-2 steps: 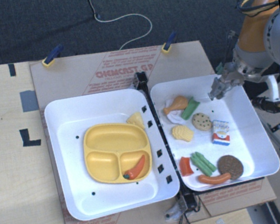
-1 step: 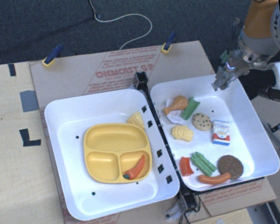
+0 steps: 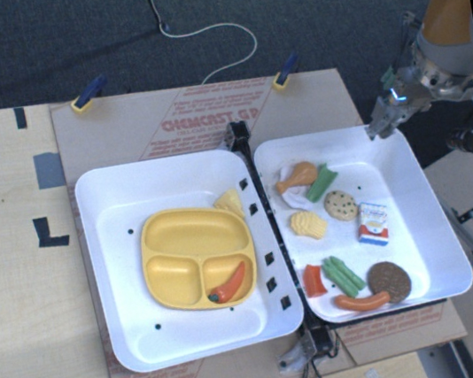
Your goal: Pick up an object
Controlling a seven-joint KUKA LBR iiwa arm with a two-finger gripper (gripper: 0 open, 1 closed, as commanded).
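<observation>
The gripper is hanging over the far right corner of the right bin, just at its rim, with nothing visibly in it. Whether it is spread or pressed together cannot be told from this angle.

All the pickable things are lying to the left of the gripper and nearer the camera. Closest to it, the drumstick and a green pod are lying touching each other. A little further from the gripper, the cookie is sitting between the yellow crinkled piece and the small carton. Well apart from the gripper, along the bin's near edge, 4 things are lying close together: a red piece, a green bean, a sausage and a brown patty, the sausage touching the patty.

Furthest from the gripper, the left bin is holding a yellow divided plate of 3 compartments. A red pepper is lying in the compartment nearest the right bin, and a yellow wedge is resting just beside the plate's far rim.
</observation>
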